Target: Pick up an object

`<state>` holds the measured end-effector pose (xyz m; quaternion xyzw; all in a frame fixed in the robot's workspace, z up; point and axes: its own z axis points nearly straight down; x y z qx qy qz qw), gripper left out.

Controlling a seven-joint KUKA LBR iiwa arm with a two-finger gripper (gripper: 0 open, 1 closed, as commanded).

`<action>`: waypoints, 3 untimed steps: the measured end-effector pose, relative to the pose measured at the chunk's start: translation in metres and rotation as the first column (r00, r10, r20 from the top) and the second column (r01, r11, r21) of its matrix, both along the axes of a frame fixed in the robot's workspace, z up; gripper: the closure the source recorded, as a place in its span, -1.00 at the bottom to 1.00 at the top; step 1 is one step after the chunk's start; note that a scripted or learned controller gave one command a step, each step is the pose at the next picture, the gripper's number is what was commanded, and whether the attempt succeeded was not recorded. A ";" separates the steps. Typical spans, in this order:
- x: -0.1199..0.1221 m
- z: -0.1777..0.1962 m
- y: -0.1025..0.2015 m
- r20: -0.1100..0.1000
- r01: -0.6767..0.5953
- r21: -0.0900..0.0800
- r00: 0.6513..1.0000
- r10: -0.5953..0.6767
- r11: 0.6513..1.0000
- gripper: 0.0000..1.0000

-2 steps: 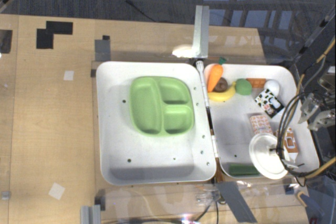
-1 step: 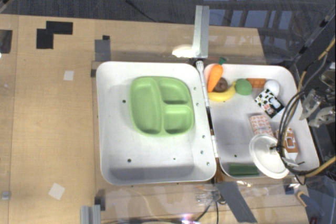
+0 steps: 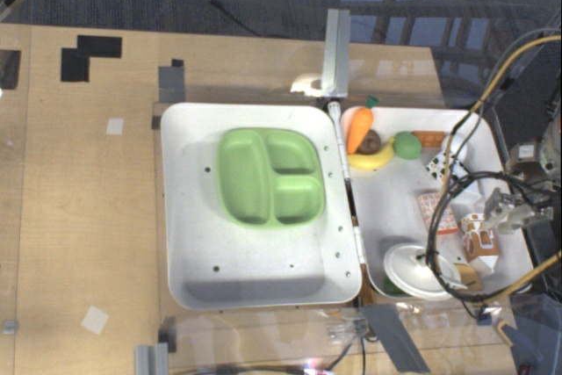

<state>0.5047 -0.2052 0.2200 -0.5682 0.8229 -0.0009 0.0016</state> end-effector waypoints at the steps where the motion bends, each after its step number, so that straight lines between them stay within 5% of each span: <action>1: 0.003 0.012 0.001 0.009 0.000 -0.001 1.000 0.000 1.000 1.00; 3: 0.008 0.035 0.004 0.021 0.002 -0.001 1.000 -0.002 1.000 1.00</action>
